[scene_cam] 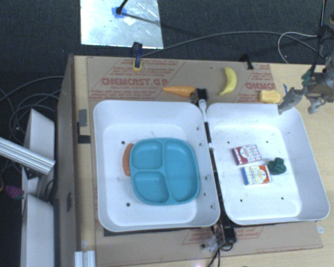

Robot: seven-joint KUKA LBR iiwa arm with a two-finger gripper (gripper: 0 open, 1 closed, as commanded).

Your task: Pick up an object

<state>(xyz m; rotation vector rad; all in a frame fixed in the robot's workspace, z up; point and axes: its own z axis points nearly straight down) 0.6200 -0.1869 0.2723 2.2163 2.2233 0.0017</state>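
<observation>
Presently the end effector [300, 98] hangs at the upper right of the camera view, over the far right corner of the right bin [289, 211]. Its two fingers [286, 100] are spread apart with nothing between them, and they sit above the bin's rim rather than down among the contents.

Just beside the end effector, on the bare desk [156, 75] behind the bin, lies a small yellow block [270, 96]. Farther left on the same strip are a banana [229, 80] and a carrot [178, 91], well apart from each other.

Inside the right bin, near its middle, lie three candidate objects: a red-and-white box [245, 154], a blue-and-white box [255, 174] just below it, and a dark green lump [276, 166] touching or very near the blue box's right end. All three are well apart from the end effector.

The left bin [114, 204] holds a blue compartment plate [164, 169] lying flat, with an orange-brown sausage-shaped item [126, 158] partly tucked under its left edge.
</observation>
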